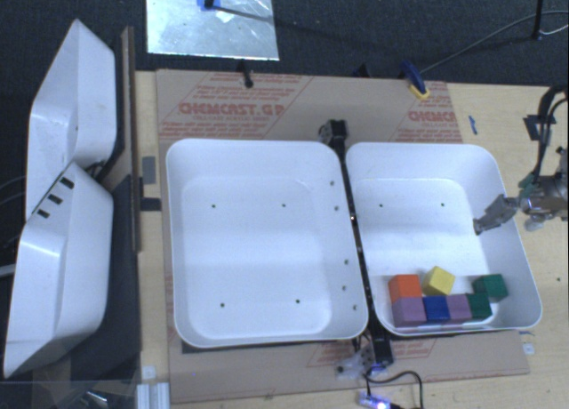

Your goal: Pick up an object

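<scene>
In the camera view, two white bins sat side by side on a cardboard-covered bench (267,96). The right bin (418,167) served as the landmark. Along its near wall a cluster of small blocks lay packed together: an orange block (405,286) beside a yellow block (438,280), with two purple blocks (409,310) in front, a blue block (436,308) between the purple ones, and green blocks (489,288) at the cluster's right end, toward the bin's near right corner. The gripper (494,215) hung at the right bin's right rim, well apart from the blocks, with nothing seen in it; whether its fingers were spread or pressed together could not be told. The left bin (258,158) touched the right bin's left wall.
</scene>
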Controlling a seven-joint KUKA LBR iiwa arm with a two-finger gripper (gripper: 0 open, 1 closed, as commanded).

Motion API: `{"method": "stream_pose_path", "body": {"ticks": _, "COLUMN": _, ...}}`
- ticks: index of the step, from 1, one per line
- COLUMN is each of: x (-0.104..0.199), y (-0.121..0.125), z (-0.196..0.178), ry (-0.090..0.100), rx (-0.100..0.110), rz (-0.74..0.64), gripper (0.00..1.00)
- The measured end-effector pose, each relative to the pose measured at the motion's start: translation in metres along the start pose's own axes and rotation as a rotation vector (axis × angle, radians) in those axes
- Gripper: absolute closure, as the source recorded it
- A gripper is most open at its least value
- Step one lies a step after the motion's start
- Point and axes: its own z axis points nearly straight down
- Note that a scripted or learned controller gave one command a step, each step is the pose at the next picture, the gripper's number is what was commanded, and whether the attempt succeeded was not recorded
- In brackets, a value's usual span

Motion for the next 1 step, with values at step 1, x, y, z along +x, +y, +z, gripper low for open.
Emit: {"method": "stream_pose_path", "body": {"ticks": 1, "x": -0.0001, "y": 0.0004, "z": -0.0107, "ry": 0.000, "rx": -0.002, "rz": -0.001, "gripper": 1.00}}
